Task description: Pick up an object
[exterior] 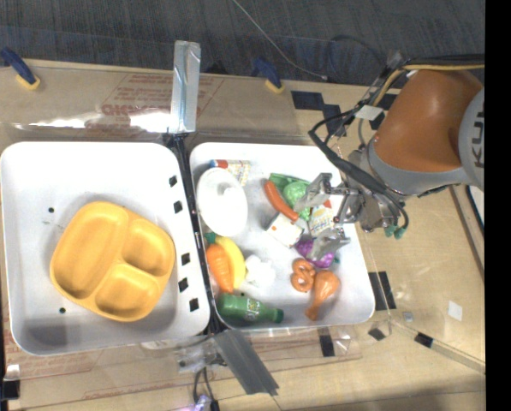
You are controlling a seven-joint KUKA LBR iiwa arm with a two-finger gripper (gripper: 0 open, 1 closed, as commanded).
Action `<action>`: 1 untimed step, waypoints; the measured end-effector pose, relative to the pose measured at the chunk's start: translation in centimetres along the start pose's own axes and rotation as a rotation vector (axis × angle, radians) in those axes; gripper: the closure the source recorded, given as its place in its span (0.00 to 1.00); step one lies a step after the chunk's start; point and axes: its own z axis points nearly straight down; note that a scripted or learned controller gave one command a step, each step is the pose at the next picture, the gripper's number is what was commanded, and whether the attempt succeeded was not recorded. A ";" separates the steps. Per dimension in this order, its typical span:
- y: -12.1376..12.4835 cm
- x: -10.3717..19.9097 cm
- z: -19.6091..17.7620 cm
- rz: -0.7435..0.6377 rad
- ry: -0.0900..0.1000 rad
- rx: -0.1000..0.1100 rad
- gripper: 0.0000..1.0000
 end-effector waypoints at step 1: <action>-1.5 -1.4 10.9 0.248 -0.030 0.005 0.00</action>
